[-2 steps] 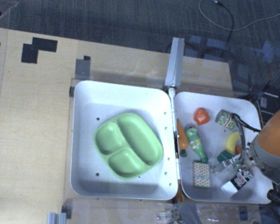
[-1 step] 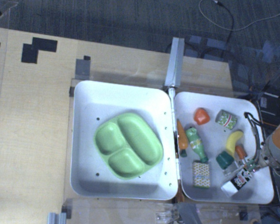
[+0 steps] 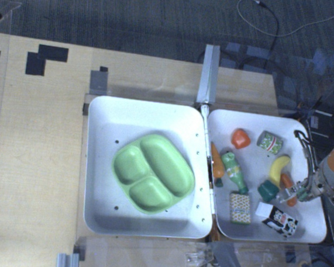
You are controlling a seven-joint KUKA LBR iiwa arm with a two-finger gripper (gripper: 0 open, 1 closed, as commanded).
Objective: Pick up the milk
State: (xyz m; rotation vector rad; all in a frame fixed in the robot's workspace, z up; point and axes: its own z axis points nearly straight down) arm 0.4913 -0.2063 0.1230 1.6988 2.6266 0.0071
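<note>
While our arm leans in from the right, the tool (image 3: 298,194) hangs over the right bin (image 3: 223,165); we cannot tell how wide it stands.

We see the milk (image 3: 280,222), a small carton with black and white cow patches, lying flat near the bin's front right corner, touching a white block (image 3: 263,211) and just beside the tool. A teal piece (image 3: 268,189) and a banana (image 3: 279,169) crowd its far side. Open room lies along the bin's front edge. The left bin (image 3: 100,153) bears a green tray (image 3: 153,172).

A green divided plate (image 3: 153,173) lies in the left bin (image 3: 100,153).
</note>
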